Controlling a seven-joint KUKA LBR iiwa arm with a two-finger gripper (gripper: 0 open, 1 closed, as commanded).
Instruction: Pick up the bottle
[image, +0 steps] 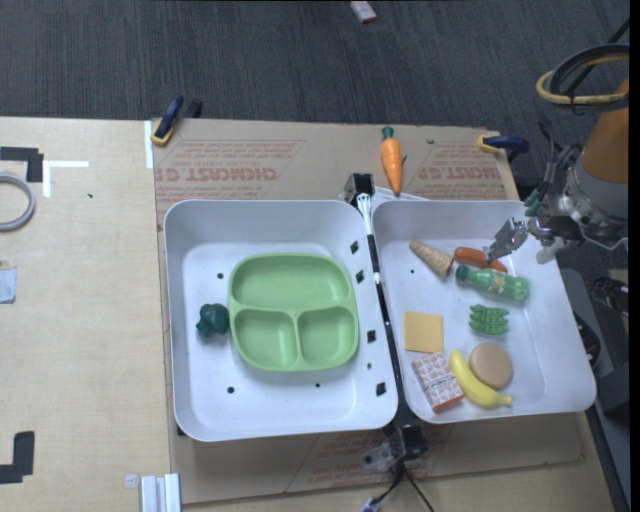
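Two shallow white bins sit side by side on the tabletop, over a sheet of printed brown cardboard. The left bin holds one pale green tray with three rounded compartments, smooth like moulded plastic, and one dark green lumpy broccoli toy touching the tray's left edge.

The right bin holds eight small things. The one bottle is green with an orange label patch; it lies on its side in the far part of the bin, its long axis running left to right, slightly tilted, narrow end toward the right. Just behind it lies one red-orange sausage-like piece, and to their left one tan cone. Nearer are one flat yellow cheese square, one green pea pod, one round tan bun, one curved yellow banana and one red-and-white boxy carton.

One orange carrot rests on the cardboard beyond the bins.

The metal claw hangs over the far right of the right bin, just above the bottle's far side; whether its fingers are spread or closed, I cannot tell.
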